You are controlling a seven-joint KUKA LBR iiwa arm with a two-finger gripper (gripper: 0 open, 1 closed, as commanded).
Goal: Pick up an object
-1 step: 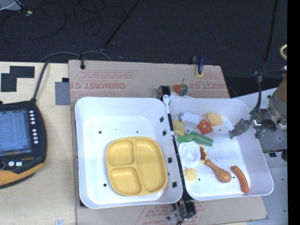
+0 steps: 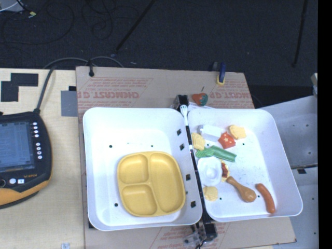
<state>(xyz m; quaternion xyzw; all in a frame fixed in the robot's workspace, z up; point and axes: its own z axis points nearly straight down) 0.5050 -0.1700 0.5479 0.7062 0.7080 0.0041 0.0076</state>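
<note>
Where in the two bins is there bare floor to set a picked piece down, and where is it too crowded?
Free: the left bin floor above and left of the yellow divided plate, and the right bin along its right wall, above the sausage. Crowded: the right bin's left half, toy food packed from the green piece down beside the divider.

Even, bright overhead light on the white bins (image 2: 129,119), faint soft shadows, dark murky background, slight overall blur.

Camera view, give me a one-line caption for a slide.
Yellow divided plate in the left bin; toy foods, including a sausage, clustered in the right bin.
</note>
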